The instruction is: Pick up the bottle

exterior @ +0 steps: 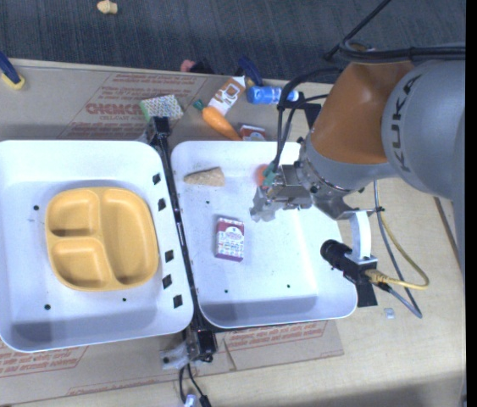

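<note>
One gripper (265, 203), hanging low over the right bin (293, 265), near its 1 o'clock corner; spread or pressed together, cannot tell. Nothing seen clamped in it. Just beside it at 12 o'clock, touching or not unclear, sits a small orange-and-green piece (263, 175). At 10 o'clock lies a tan chunk (204, 176); at 7 o'clock, a red packet (230, 238) flat on the bin floor. Further out at 11 o'clock, beyond the bin rim on the cardboard, lies the bottle (226, 97), white and orange, on its side, well apart from the gripper. Next to it, a blue object (263, 96) and an orange carrot-like piece (219, 123). At 9 o'clock, the left bin (18, 185) holding a yellow divided plate (102, 236).
</note>
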Robot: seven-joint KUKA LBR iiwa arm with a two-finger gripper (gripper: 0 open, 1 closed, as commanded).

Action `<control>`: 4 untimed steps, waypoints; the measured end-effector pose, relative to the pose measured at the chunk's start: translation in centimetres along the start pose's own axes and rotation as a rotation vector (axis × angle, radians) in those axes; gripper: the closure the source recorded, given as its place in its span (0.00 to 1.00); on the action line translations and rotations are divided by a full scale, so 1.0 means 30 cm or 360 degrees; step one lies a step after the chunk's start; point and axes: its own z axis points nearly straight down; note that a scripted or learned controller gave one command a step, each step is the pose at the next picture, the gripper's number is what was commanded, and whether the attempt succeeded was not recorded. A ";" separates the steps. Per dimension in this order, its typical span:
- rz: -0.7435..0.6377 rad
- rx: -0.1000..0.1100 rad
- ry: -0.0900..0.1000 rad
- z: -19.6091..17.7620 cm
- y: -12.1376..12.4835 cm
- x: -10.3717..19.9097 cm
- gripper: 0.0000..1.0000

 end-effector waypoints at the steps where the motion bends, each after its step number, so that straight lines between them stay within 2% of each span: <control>1: 0.0242 -0.0002 0.0000 -0.072 -0.166 -0.021 1.00; 2: 0.0305 -0.0001 0.0001 0.324 -0.165 -0.061 1.00; 3: 0.0503 -0.0001 0.0003 0.488 -0.165 -0.182 1.00; 4: 0.0899 -0.0006 0.0003 0.100 -0.160 -0.120 1.00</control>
